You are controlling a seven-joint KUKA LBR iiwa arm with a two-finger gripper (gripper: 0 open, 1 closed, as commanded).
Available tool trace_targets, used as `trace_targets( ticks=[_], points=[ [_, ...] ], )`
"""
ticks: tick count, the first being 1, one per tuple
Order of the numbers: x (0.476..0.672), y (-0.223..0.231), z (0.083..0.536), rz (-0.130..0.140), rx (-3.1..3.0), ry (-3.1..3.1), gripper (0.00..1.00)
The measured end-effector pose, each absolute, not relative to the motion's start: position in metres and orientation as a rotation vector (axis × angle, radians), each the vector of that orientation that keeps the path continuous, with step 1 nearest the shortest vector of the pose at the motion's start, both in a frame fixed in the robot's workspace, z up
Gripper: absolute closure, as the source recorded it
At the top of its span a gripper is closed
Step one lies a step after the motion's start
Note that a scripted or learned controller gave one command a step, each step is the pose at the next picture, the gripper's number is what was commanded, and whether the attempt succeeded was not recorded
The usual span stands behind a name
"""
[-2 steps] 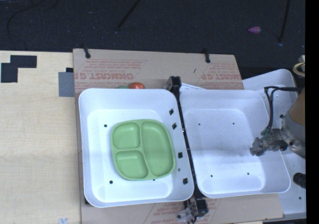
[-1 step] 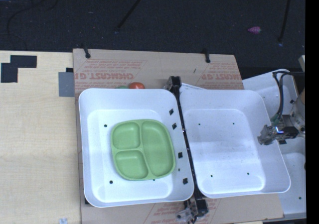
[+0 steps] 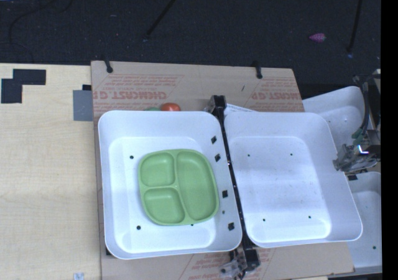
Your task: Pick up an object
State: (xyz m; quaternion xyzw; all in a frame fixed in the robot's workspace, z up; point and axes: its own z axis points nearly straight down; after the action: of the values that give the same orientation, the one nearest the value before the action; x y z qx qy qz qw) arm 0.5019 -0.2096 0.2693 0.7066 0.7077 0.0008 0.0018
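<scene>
A light green plate with three compartments lies flat in the left white bin, near its middle. At the far right, outside the right white bin and just past its right rim, I see the grey metal end of the arm with its gripper. It is far from the plate and nothing shows in it. Most of the arm is cut off by the frame's right side.
A small orange-red object and a bit of green peek out behind the left bin's far rim, on the cardboard sheet. A black divider clamp runs between the bins. Light wooden bench lies to the left.
</scene>
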Motion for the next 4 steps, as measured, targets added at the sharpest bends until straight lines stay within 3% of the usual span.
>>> trace_targets(
  ticks=[2,4],
  points=[
    [0.542,-0.109,0.261,0.001,2.217,2.23,1.0],
    [0.562,-0.021,0.254,-0.001,2.219,2.228,1.0]
  ],
)
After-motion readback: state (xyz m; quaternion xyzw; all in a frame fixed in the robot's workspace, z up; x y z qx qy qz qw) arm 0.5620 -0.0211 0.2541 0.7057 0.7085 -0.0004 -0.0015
